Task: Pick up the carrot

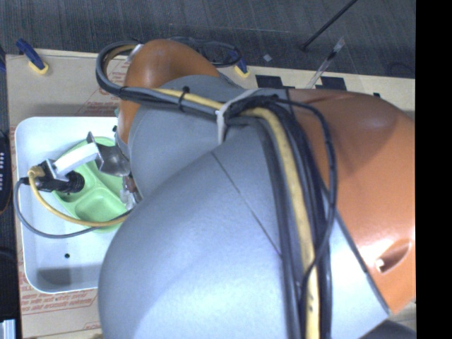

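1. The gripper (pixel 113 162) is over the left bin (pixel 28 253), at the near end of the arm (pixel 212 246). What shows of it is a cluster of small shiny metal parts poking out from under the arm's grey shell. Whether it is open or shut, and whether it has hold of anything, cannot be told.
2. Just left of those metal parts, a short white bar (pixel 70 159) slants down to a black block (pixel 60 183). A yellow hose (pixel 63 214) and a thin black wire (pixel 25 221) loop out from there over the bin floor.
3. Beneath these parts lies a pale green plastic shape (pixel 95 203), smooth and rounded, with a shallow hollow. Whether the gripper touches it cannot be told.
4. Where the carrot lies cannot be told from this view.
5. The arm comes in from the right and bends down steeply into the bin, its smooth, rounded grey body very near the camera. A glossy orange band (pixel 367 189) curves across its right side.
6. A bundle of black and yellow cables (pixel 296 189) runs along the top of the arm, held by a white tie (pixel 222 119).
7. The bin is white and shallow, with rounded corners. It sits on brown board (pixel 63 299) with red print.
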